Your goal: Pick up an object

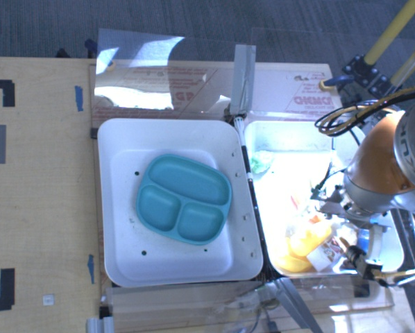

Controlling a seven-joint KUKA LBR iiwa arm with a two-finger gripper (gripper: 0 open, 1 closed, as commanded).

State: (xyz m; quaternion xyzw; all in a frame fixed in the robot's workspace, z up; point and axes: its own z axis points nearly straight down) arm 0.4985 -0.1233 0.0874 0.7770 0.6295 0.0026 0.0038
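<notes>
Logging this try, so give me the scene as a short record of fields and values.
left bin: holds a teal divided plate, lying flat near the middle
plate compartments: three, nothing seen in them
right bin: brightly lit; holds a green item near the top left and a cluster of yellow items and small packets near the bottom
arm: reaches in from the right, over the right bin
gripper: down by the yellow cluster; fingers too washed out to judge
object held: cannot tell
</notes>
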